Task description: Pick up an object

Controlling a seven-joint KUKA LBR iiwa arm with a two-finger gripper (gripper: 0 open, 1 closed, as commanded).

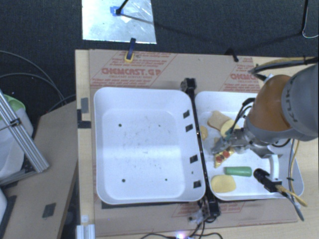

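Note:
My gripper (pixel 221 145) hangs low over the left part of the right bin (pixel 249 99), with the grey arm and its orange band reaching in from the right. Just below its tip lies a small red and yellow piece (pixel 222 156), touching or nearly touching it. A tan bread-like piece (pixel 217 119) and a yellow-green piece (pixel 227 127) lie just beyond the gripper. A green cylinder (pixel 238 171) and a yellow oval piece (pixel 224 183) lie nearer the front wall. Nothing can be seen held.
A small yellow bit (pixel 203 132) lies by the divider between the bins. The left bin (pixel 144 146) stands beside it. Black clips (pixel 189 128) run along the shared rim. A cardboard sheet (pixel 149 66) lies under both bins.

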